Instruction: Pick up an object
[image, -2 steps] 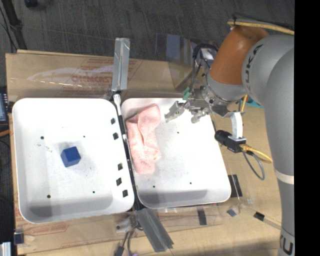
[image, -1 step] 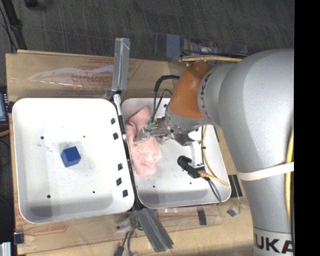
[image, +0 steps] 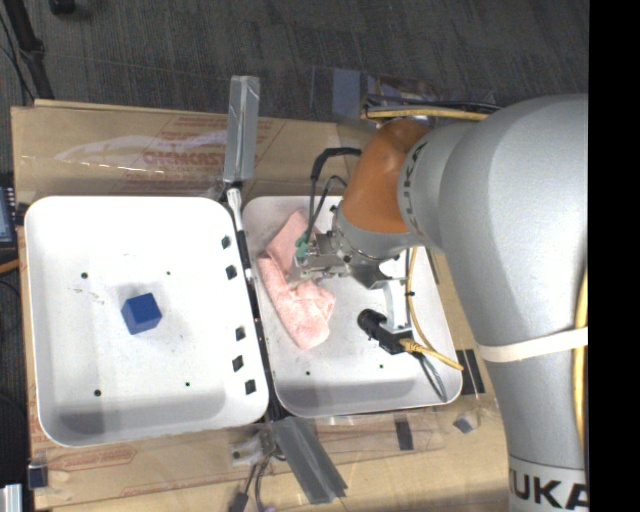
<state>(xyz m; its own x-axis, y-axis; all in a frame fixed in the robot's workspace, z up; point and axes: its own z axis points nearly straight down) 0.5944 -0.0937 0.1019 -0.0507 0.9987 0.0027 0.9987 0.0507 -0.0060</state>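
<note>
Camera view, looking down at a slant: the gripper (image: 318, 256) is low in the right bin (image: 352, 395), directly against the upper part of a crumpled pink cloth (image: 297, 291). Jaw opening cannot be determined; the wrist and orange band (image: 378, 190) cover the mechanism, and no cloth is visibly lifted. The cloth lies along the bin's left side, running from near the upper wall down toward the centre. A blue cube (image: 142, 312) rests alone in the left bin (image: 70, 225), well apart from the arm. Both bins sit on a cardboard sheet (image: 120, 140).
</note>
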